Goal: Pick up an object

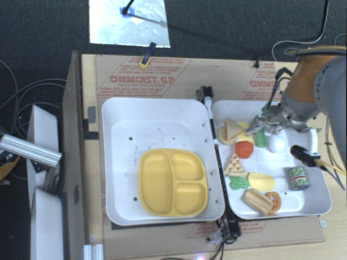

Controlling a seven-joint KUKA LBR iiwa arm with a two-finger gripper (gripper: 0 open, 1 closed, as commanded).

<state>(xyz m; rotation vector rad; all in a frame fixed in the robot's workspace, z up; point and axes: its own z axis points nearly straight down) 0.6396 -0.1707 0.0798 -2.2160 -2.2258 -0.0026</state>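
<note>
Two white bins; the gripper (264,124) hangs over the right bin (317,199), by a white egg (277,143), finger state unreadable.

The arm (320,85) is cut off by the right edge of the view, so its upper part cannot be seen. The gripper (264,124) hangs low over the right bin (320,199), covering part of a green item (261,139) beneath it, and whether its fingers are parted cannot be made out. The small can (297,178) bears a printed label too fine to read.
</note>
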